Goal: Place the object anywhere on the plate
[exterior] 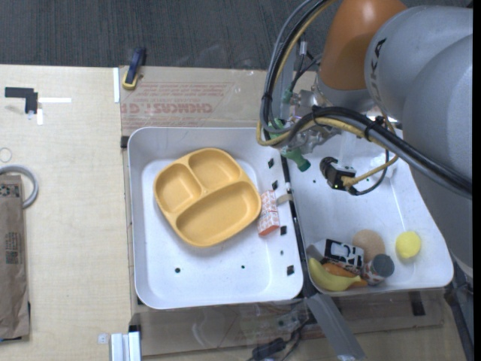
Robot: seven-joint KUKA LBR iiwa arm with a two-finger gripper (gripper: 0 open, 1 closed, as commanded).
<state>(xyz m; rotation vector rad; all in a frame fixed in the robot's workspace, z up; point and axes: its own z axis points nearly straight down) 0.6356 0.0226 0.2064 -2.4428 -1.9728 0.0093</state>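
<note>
Arm [421, 74] looms big; gripper [301, 138] state can't tell. Packet [269, 210] lies below it, just beside plate [207, 195]. Grip packet's midsection, lift clear of rim, drop over big compartment.

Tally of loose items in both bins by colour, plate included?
Yellow: 3 — plate, ball, banana-like piece
Orange-white: 1 — packet
Tan: 1 — disc
Grey: 1 — small round piece
Black-white: 1 — block
Total: 7
</note>
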